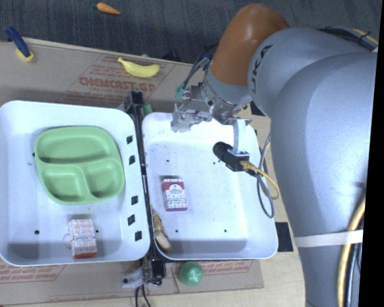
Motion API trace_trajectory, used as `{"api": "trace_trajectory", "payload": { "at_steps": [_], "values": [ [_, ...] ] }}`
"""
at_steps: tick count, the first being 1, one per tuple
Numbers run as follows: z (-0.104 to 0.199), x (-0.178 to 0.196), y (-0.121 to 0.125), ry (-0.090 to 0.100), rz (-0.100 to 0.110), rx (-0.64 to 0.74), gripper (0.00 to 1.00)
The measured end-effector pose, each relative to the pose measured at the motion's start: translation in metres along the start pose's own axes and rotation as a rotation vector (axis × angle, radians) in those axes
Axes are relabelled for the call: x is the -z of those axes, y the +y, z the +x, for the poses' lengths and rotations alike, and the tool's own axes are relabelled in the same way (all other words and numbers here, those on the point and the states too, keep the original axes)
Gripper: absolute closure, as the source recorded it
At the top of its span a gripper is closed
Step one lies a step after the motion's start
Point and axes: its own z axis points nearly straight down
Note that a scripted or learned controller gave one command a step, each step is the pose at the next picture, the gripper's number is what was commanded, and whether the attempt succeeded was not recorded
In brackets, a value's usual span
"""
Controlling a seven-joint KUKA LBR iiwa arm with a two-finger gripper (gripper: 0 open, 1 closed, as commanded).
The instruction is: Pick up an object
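While hand (181, 119) hovers, grip unclear; red carton (174, 194) nearby; green tray (78, 164) left.

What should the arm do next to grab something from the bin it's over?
Probably move toward the near side and lower over the small red box. The gripper sits at the far edge of the right bin, and that box lies apart from it, alone on the bin's floor.

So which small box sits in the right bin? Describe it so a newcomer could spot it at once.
Start at the right white bin, the one under the grey arm. Near its left wall, about midway down, a small red-and-white box lies flat on the floor. Unlike the similar orange-and-white box in the left bin, it lies away from the green divided tray.
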Motion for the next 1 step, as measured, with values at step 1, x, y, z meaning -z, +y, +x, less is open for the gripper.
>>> {"api": "trace_trajectory", "payload": {
  "at_steps": [1],
  "values": [
    [-0.0017,-0.0014,-0.0010,-0.001,0.003,-0.002,0.00]
  ]
}}
